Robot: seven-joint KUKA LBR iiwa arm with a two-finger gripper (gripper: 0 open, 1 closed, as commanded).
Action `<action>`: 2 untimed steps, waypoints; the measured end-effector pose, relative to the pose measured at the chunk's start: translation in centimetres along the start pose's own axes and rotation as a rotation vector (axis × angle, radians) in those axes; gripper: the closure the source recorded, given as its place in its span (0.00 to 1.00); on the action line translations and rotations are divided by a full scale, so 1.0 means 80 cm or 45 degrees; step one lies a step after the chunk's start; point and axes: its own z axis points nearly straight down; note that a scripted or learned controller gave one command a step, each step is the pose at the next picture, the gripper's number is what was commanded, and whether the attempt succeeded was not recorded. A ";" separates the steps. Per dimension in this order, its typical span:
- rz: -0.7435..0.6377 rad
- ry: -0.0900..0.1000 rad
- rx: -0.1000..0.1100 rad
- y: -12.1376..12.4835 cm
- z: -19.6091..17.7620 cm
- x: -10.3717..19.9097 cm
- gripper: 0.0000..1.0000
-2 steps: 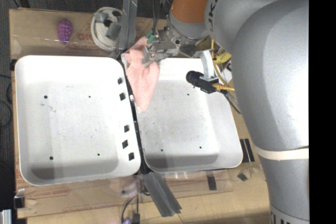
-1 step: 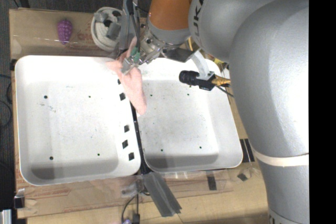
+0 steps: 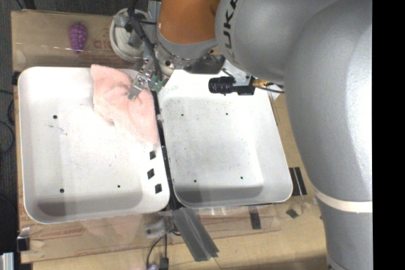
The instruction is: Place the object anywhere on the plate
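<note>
A crumpled pink cloth (image 3: 120, 104) lies in the upper right corner of the left bin (image 3: 76, 161), draped against the wall between the bins. My gripper (image 3: 140, 84) hangs from the orange-banded wrist right over the cloth's top right edge, touching or nearly touching it. A round white plate-like dish (image 3: 119, 35) sits on the bench just behind the left bin, partly hidden by the wrist and cables.
A small purple object (image 3: 78, 36) lies on the brown bench behind the left bin, left of the dish. The right bin (image 3: 221, 148) has a bare white floor. The bulky grey arm covers the right side and the top.
</note>
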 end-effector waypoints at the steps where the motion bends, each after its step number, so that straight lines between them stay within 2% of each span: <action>1: -0.513 0.000 0.001 0.031 0.005 0.053 1.00; 2: -0.513 -0.001 0.000 0.031 0.004 0.053 0.00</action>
